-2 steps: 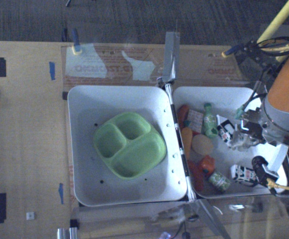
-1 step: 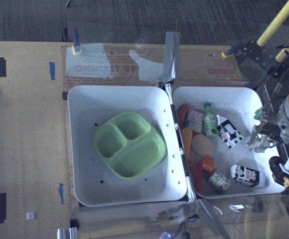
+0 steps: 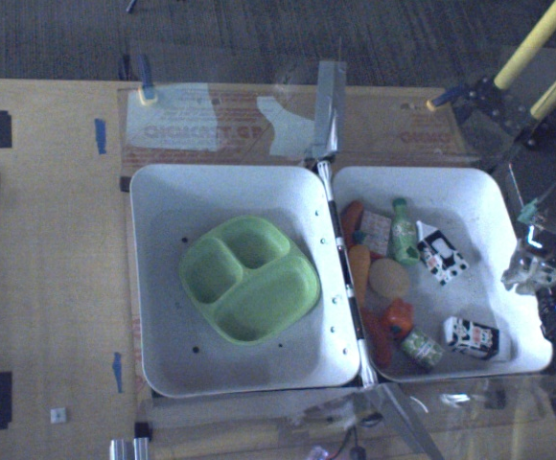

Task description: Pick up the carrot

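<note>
Gripper [image 3: 535,268] hangs beside right bin [image 3: 508,209], aperture unclear.

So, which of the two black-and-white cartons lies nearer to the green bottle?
The upper carton, right beside the green bottle. The other carton sits apart, near the right bin's lower right corner.

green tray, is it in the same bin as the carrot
No, the green divided tray sits in the left bin, while the carrot lies in the right bin by the dividing wall.
</note>
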Robot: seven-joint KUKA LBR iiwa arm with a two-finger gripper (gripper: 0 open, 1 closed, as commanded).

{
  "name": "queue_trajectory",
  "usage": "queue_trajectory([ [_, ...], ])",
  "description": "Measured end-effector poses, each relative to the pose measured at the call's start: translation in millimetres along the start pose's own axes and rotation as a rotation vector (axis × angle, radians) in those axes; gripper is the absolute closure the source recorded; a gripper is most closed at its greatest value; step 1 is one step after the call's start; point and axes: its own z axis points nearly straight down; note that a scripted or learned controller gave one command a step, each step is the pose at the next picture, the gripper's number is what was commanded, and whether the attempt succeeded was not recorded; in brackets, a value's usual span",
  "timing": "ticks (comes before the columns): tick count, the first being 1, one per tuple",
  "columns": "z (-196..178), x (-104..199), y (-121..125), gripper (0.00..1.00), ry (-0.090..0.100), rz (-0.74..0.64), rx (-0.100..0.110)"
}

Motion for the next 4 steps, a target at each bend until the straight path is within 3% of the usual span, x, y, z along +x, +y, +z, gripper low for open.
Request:
queue_trajectory([
  [1,10.3,-7.9,4.0,1.00,-0.001,0.487,0.002],
  [2,3.1,-30.4,16.4,1.00,-0.001,0.863,0.004],
  [3,-11.1,-30.4,16.7,1.00,-0.001,0.868,0.003],
  [4,1.7,-29.7,16.0,1.00,-0.001,0.787,0.007],
])
